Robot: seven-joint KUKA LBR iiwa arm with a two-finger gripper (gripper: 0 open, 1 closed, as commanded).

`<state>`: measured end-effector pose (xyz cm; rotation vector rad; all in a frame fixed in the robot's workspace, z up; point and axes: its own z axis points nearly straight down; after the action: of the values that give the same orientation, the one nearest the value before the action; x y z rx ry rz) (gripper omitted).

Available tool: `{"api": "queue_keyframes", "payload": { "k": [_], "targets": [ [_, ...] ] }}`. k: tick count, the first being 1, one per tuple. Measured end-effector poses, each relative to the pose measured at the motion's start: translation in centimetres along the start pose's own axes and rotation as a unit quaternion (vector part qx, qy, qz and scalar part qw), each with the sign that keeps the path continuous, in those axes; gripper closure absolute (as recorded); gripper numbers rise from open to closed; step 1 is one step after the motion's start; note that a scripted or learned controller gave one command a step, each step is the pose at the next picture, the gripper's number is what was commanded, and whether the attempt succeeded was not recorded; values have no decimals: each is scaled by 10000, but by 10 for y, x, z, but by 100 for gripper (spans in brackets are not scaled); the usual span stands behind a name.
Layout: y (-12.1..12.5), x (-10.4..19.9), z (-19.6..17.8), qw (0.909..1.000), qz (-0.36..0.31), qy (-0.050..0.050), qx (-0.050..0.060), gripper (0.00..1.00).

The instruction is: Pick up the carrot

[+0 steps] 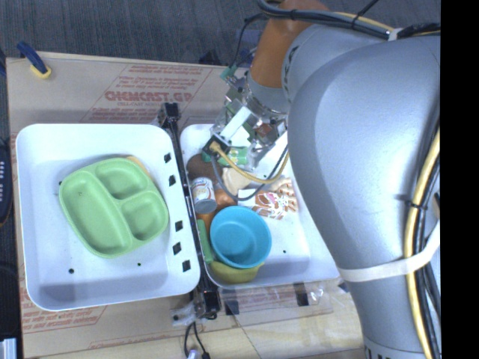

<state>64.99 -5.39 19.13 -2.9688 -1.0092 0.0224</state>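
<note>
Right bin (297, 250) is pretty packed. Closest to the camera there's a yellow-green thing (233, 274) tucked under a blue bowl (239, 235). Just behind that, a small can (202, 194) sits against the bin's left wall, with a red-and-white patterned piece (275, 203) off to the right. The carrot (224, 198) is just a little orange stub wedged between the can and the bowl's rim, touching the can as far as I can see. A tan flat piece (238, 179) and a brown lump (197, 164) sit behind it. The gripper (241, 146) hangs over the bin's far end, beyond the carrot and off it; can't tell if it's wide or closed. Left bin (37, 275) has a green divided tray (112, 206). Both bins sit on cardboard (135, 88) with red print, a blue-and-yellow clamp (34, 60) at its far left corner, dark floor (112, 13) beyond.
</note>
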Motion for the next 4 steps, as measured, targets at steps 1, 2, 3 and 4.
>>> {"api": "queue_keyframes", "payload": {
  "k": [1,2,3,4],
  "targets": [
    [-38,23,1,9994,354,-31,31,0],
    [-63,22,1,9869,1611,-13,12,0],
    [-141,72,46,9763,2163,6,10,0],
    [-189,-35,2,9957,930,21,18,0]
  ]
}}
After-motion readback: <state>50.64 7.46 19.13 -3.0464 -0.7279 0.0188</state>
